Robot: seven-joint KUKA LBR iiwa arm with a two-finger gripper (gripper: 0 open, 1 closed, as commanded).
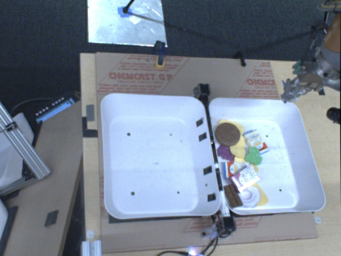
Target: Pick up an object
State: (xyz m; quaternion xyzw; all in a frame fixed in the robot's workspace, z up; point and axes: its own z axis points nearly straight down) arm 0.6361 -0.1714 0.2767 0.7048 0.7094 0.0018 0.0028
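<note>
Two white bins (154, 103); one brown disc (227, 133) lies in the right; jaws (290, 91) state unclear.

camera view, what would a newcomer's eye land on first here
The bright heap of small objects crowded against the left wall of the right bin, topped by a round brown cookie. Beside it lies the left bin, and the gripper hovers past the right bin's far corner.

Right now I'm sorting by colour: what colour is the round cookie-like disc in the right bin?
Brown, seen in the camera view: round cookie-like disc.
</note>
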